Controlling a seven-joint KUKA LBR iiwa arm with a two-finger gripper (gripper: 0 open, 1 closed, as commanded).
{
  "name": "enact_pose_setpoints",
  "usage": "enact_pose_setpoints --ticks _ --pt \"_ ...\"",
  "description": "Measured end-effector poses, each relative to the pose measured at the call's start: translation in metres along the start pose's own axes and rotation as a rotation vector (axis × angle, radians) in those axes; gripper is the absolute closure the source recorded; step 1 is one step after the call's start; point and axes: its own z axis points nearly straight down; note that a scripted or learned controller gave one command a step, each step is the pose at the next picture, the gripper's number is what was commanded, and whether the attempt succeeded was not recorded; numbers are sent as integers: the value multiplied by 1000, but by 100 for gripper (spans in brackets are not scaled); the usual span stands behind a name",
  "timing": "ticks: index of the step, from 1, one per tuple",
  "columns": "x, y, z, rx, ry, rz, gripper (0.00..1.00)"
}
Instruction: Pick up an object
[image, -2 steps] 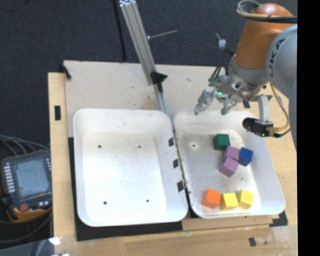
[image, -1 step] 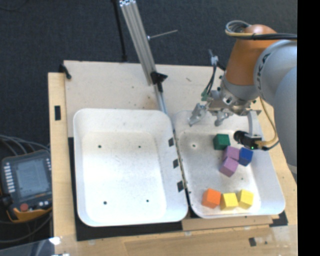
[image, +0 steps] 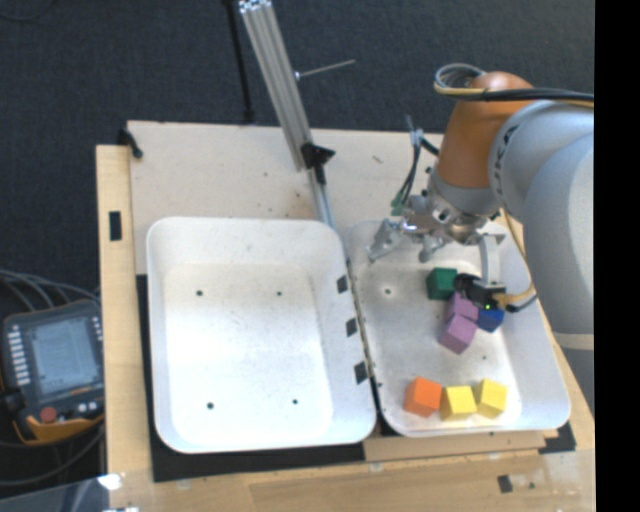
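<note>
bins: two shallow white plastic trays, rounded corners, speckled; left bin (image: 250, 330), right bin (image: 400, 300), side by side on the table (image: 200, 170), a pale board.
blocks: small matte cubes, all in the right bin. green block (image: 441, 284), two purple blocks (image: 460, 322) stacked or leaning, blue block (image: 490, 319) touching them.
front row: orange block (image: 423, 396), two yellow blocks (image: 475, 399), touching in a line by the near rim.
my arm: grey, orange band (image: 475, 140), reaching in from the right, wrist angled down over the right bin's far end.
my fingers (image: 410, 235): metal; cannot tell whether released or clenched; nothing seen held.
green block vs fingers: near, just toward the front of me, apart.
</note>
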Motion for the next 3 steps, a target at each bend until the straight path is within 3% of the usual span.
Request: enact_pose_setpoints --ticks 1,2,3 --pt "-1 0 52 0 0 1 0" --pt "-2 2 37 -8 1 4 100" --pt "-5 8 -28 -11 1 1 100"
